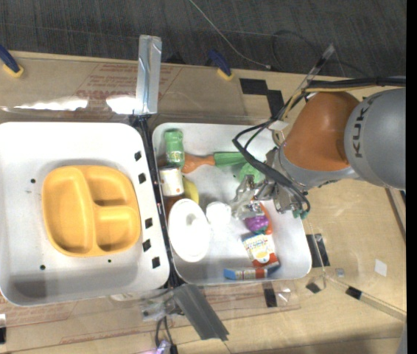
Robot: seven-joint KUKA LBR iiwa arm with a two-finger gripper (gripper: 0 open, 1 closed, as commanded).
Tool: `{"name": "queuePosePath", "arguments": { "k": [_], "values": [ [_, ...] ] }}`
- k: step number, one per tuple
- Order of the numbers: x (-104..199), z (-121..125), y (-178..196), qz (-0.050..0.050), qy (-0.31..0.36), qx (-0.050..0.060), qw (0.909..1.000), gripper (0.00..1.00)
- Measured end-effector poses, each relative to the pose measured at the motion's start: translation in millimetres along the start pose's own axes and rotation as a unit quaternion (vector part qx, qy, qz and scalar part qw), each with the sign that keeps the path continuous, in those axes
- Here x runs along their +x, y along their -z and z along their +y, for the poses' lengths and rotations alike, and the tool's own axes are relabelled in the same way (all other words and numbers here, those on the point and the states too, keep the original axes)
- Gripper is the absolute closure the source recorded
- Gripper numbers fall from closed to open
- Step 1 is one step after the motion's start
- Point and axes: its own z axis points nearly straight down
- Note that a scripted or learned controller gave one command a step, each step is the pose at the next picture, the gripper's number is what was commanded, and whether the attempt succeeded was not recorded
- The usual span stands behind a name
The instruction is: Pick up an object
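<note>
Purple pouch [256, 219] lies in the right bin [297, 253] directly under the tool [251, 198], whose grip state I cannot tell, so descend straight, centred, clear of the neighbouring white cup [218, 213].

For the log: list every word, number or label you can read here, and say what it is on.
"KU": black letters on the grey arm, cut off at the frame's right edge.
Faint reddish print on the cardboard behind the bins: too blurred to read.
Label on the green bottle: too small to read.
Print on the orange and white pouch: too small to read.
</note>
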Motion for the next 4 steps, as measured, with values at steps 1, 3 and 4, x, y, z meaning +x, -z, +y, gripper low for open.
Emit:
{"name": "queuePosePath", "arguments": {
  "k": [1, 3, 4],
  "values": [
    [-17.0, -5.6, 169.5, -0.003, -0.023, 0.002, 0.9997, 1.00],
    [-101.6, 33.8, 136.4, 0.001, 0.014, 0.000, 0.9999, 1.00],
    [-102.6, 34.1, 147.3, -0.001, 0.014, 0.000, 0.9999, 1.00]
  ]
}}
